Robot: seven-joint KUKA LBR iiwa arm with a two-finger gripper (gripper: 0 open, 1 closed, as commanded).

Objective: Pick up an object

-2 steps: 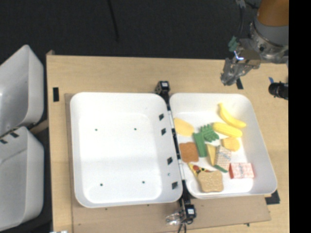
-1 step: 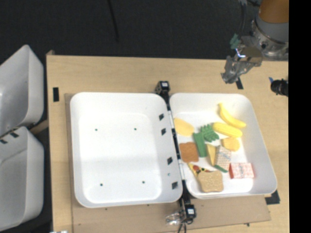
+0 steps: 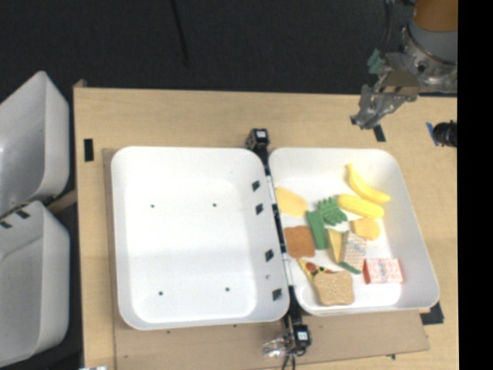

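The gripper (image 3: pixel 368 116) hangs high over the table (image 3: pixel 192 118), just beyond the far rim of the right bin (image 3: pixel 412 199), with nothing between its fingers; how wide it stands I cannot tell from here. All the toy food sits in that right bin: two bananas (image 3: pixel 362 193), a green leafy piece (image 3: pixel 323 216), a brown square cracker (image 3: pixel 299 241), a slice of bread (image 3: pixel 333 288) and a small red-and-white carton (image 3: pixel 383 270). I'd go for the carton or the bread, since each lies a little apart from the crowded middle, and come straight down so the fingers straddle one piece alone. The carton sits near the bin's outer wall, leaving little room on that side. The left bin (image 3: pixel 185 233) offers wide open floor.
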